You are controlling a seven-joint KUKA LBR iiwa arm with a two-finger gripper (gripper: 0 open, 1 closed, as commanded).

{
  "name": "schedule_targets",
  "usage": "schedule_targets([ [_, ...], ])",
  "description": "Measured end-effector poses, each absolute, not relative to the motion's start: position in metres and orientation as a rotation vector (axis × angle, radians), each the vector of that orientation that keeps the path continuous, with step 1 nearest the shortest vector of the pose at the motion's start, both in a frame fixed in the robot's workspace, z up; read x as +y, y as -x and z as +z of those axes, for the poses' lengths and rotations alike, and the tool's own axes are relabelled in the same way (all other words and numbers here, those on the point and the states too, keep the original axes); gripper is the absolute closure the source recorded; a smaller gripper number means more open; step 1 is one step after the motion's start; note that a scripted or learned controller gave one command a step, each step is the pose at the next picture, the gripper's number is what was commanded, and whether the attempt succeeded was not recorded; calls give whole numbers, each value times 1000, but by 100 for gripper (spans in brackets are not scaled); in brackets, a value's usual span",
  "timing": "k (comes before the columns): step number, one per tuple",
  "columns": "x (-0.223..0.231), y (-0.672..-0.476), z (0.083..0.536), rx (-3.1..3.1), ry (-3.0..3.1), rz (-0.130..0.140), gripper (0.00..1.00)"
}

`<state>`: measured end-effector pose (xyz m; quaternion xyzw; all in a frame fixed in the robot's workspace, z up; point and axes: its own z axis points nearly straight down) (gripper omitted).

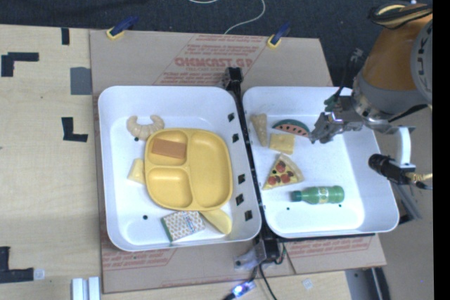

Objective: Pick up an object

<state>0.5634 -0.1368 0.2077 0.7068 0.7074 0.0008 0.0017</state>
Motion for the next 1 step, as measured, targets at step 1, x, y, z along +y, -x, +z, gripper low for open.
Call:
schedule_targets([
  [1, -136, -564, 225, 2223, -2220, 1, 100],
])
